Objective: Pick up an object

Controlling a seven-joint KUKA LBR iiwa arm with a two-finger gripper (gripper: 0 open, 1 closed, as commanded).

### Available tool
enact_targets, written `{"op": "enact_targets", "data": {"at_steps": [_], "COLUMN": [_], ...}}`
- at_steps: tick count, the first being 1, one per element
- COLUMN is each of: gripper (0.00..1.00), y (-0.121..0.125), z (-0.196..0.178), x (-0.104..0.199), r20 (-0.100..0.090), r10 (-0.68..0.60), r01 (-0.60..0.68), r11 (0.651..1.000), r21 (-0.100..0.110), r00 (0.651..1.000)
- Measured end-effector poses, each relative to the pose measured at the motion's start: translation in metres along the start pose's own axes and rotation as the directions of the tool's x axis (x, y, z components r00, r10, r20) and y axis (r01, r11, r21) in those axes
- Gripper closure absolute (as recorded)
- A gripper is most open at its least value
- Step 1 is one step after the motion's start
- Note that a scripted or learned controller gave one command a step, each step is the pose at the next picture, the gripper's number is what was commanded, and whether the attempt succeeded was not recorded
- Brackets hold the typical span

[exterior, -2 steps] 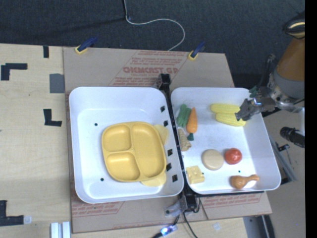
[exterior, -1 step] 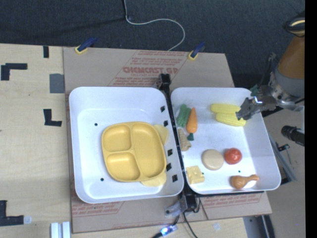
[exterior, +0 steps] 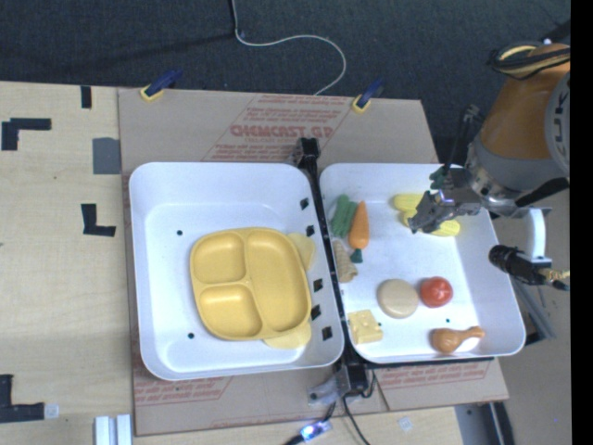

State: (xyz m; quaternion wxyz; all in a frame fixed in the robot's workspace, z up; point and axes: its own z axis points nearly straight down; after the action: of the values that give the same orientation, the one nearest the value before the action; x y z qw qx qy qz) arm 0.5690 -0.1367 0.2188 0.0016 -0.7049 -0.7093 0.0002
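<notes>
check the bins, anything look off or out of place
One thing: the yellow divided tray in the left bin sits askew, on a second yellow piece that pokes out at its lower right. The toy foods in the right bin lie loose, nothing spilled or visibly damaged.

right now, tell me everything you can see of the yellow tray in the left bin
The yellow tray is a pale yellow, smooth, plastic-looking plate with rounded corners and three compartments: one long section on its right side and two smaller ones on its left. It lies flat and face up on the floor of the left bin, turned slightly askew, toward the bin's right side. Its compartments hold nothing. A paler yellow flat piece pokes out from under its lower right edge. The gripper is away over the other bin.
</notes>
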Motion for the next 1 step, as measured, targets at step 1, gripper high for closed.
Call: {"op": "enact_targets", "data": {"at_steps": [1], "gripper": [1.00], "y": [-0.0297], "z": [-0.0100], "x": [0.0460], "r20": [0.000], "r10": [0.001], "r01": [-0.001], "r11": [1.000], "r21": [0.000], "r00": [1.000]}}
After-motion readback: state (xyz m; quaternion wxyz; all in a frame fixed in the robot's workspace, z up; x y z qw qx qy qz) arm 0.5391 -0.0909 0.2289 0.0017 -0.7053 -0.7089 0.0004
